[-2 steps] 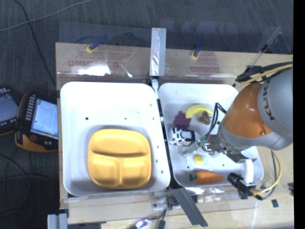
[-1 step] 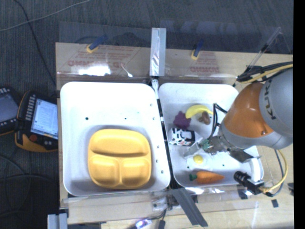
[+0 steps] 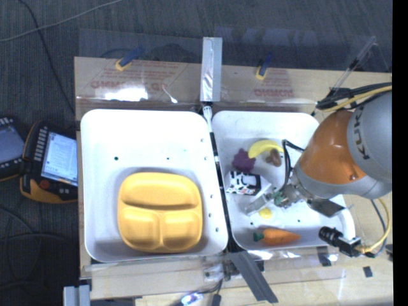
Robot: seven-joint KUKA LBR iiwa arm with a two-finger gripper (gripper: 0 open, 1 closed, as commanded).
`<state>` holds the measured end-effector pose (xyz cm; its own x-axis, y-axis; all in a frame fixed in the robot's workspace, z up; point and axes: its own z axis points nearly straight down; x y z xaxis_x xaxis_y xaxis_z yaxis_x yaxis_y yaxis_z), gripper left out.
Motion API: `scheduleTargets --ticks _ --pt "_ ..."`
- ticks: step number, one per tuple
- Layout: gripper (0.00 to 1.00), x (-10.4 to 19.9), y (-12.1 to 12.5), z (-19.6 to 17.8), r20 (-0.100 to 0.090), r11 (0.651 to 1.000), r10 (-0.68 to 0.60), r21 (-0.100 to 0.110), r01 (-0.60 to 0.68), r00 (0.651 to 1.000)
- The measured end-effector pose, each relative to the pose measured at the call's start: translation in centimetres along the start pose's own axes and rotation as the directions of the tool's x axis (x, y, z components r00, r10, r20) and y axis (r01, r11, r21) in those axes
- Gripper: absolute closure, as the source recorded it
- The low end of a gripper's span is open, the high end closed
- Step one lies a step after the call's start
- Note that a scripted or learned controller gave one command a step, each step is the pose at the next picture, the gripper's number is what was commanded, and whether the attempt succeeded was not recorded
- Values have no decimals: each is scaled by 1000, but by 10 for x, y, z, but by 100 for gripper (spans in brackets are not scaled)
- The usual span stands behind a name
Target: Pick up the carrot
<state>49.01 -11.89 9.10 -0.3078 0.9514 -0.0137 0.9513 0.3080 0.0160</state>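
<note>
Right bin (image 3: 224, 171), shallow white plastic: we count five loose items and the arm's tool inside it.

Item one, the task's object: a small orange carrot with a green leafy end (image 3: 278, 236), lying flat near the front wall of the right bin, tip pointing right, green end left. Nothing touches it.

Item two: a yellow banana-shaped toy (image 3: 262, 148), toward the back of the bin. Just beside it, a small brown lump (image 3: 275, 159).

Item three: a purple bunched object (image 3: 242, 160), left of the banana.

Item four: a black-and-white patterned block (image 3: 242, 183), just in front of the purple piece.

Item five: a small yellow bit (image 3: 266, 213), between the block and the carrot.

Tool: the metal two-finger gripper (image 3: 266, 201) sits low in the middle of the bin, above the carrot in the picture and apart from it. We cannot tell its state.

Left bin (image 3: 89, 171): one yellow sectioned plastic tray (image 3: 160, 210).

Risks, as we judge them: the carrot lies close to the front wall, so a descent may catch the rim. A smooth tapered body may squirt out of a closing grip. The yellow bit nearby could be taken instead.
</note>
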Motion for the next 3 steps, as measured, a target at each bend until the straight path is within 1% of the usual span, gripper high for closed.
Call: scheduleTargets --ticks 1,2,3 --pt "100 1 3 -10 -6 1000 -2 -3 2 1000" --pt "100 2 4 -17 -10 1000 -4 -2 4 1000" --pt "100 -26 8 0 -16 959 -283 2 283 959"
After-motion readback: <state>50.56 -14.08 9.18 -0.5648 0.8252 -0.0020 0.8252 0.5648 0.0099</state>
